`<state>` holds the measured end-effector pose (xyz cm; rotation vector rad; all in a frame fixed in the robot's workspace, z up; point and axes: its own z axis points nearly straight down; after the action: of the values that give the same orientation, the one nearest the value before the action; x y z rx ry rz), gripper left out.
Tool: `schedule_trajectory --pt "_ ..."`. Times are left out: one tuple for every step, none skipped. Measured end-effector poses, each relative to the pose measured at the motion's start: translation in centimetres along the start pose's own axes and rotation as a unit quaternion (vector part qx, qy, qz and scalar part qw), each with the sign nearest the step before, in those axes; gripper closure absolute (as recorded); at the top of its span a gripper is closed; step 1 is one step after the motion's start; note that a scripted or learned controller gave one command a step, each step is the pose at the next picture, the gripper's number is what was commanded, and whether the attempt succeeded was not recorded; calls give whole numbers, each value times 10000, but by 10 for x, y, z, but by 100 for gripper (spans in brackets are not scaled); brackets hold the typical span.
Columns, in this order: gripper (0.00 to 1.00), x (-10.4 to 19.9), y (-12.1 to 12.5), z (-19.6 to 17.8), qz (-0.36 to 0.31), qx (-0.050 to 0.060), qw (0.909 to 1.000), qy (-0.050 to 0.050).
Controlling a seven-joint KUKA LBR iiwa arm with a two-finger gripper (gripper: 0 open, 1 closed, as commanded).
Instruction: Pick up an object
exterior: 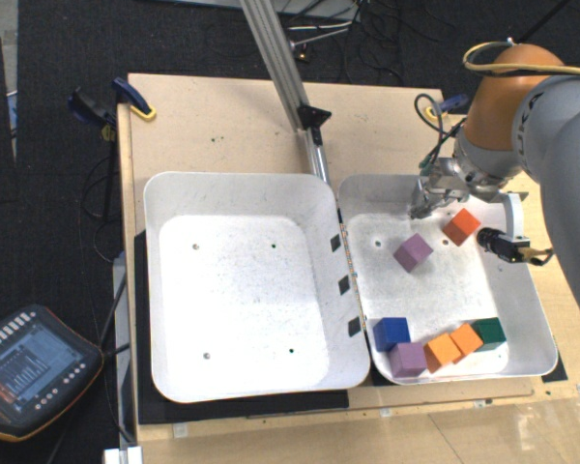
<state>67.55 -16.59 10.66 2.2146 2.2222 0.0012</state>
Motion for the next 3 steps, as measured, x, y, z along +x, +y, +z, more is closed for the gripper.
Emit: schedule_trajectory --pt "100 7 4 -47 3 -17 10000 5" --pt "100 6 1 -110 12 -29 10000 0" --pt "100 6 3 -144 5 -15 10000 3"
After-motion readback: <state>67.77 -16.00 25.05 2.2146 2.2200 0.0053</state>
